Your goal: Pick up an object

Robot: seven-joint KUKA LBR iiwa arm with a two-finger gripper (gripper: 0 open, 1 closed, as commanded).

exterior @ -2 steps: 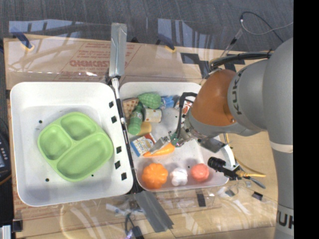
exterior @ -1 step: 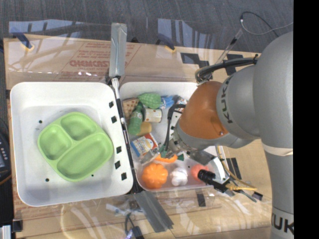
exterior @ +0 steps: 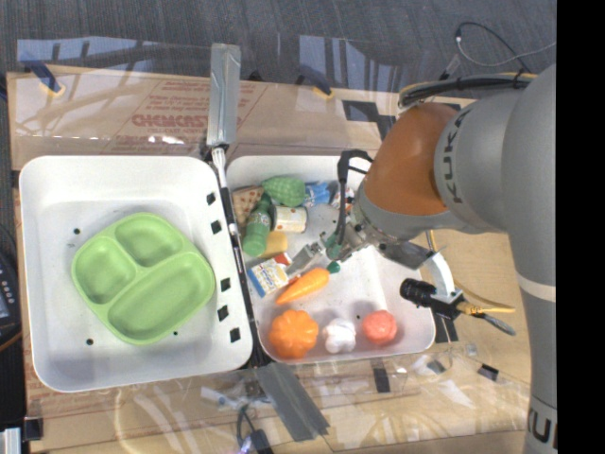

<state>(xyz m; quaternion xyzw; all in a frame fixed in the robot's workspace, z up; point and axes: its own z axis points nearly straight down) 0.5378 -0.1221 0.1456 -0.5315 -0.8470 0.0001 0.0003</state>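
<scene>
The left bin (exterior: pixel 38 282) carries a green divided plate (exterior: pixel 142 277). In the right bin (exterior: pixel 416 334) toy foods crowd together: a green bottle (exterior: pixel 257 233), a small carton (exterior: pixel 269 275), a carrot (exterior: pixel 302 287), then an orange (exterior: pixel 293 334), a white piece (exterior: pixel 338 337) and a red fruit (exterior: pixel 380 326) along the near wall. The gripper (exterior: pixel 333 252) hangs just above the carrot's tip; whether its jaws are wide or narrow I cannot tell. The clutter is the risk: closing here may pinch two items or nudge the carrot aside.

You are looking at a robotics lab: a KUKA arm (exterior: pixel 492 159) reaches over a cardboard-covered worktop (exterior: pixel 142 112) with two white bins (exterior: pixel 38 282), toy food, taped-down edges, loose cables and grey office carpet (exterior: pixel 189 8).
</scene>
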